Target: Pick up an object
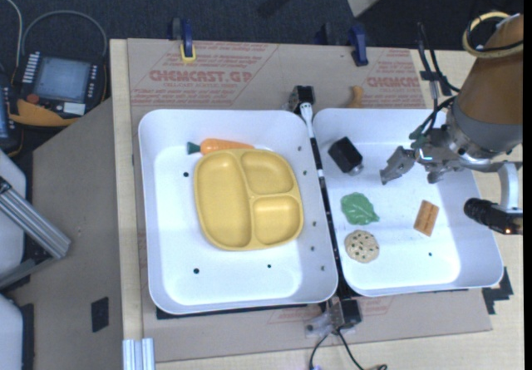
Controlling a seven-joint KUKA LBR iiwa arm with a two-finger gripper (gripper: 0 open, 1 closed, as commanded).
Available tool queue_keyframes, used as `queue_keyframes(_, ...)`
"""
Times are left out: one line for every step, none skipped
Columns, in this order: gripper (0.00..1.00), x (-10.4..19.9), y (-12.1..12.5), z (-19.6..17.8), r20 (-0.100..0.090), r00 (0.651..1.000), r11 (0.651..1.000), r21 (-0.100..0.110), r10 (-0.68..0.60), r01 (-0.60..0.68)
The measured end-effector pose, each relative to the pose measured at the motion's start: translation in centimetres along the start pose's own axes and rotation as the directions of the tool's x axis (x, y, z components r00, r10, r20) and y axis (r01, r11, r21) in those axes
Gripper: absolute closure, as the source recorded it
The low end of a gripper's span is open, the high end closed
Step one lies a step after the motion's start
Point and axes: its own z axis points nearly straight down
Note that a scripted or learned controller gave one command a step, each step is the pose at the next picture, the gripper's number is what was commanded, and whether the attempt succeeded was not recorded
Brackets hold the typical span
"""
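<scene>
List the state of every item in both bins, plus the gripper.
Yellow divided plate: upright in left bin.
Carrot: lying flat against the plate's far rim.
Black block: resting, right bin.
Green leaf: lying flat.
Cookie: lying flat.
Brown bar: lying flat.
Gripper: jaws open, holding nothing.

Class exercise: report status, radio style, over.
Gripper open, above right bin, holding nothing. Black block, green piece, cookie, brown block all loose. Nothing obstructing.

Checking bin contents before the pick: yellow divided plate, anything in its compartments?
Empty. All three compartments of the yellow plate show bare yellow. The carrot lies outside it in the left bin, against the plate's far rim.
</scene>
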Motion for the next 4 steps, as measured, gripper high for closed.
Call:
queue_keyframes(0.0, 0.4, -0.4, 4.4, 0.0, 1.0, 1.0, -0.001, -0.001, 0.001)
queue_keyframes(0.0, -0.4, -1.1, 10.2, 0.0, 1.0, 1.0, 0.0, 0.001, -0.001)
queue_keyframes(1.0, -0.4, -0.8, 8.8, 0.002, 1.0, 1.0, -0.009, 0.001, -0.001)
queue_keyframes(1.0, -0.6, 0.2, 2.9, 0.005, 1.0, 1.0, -0.016, -0.002, 0.002)
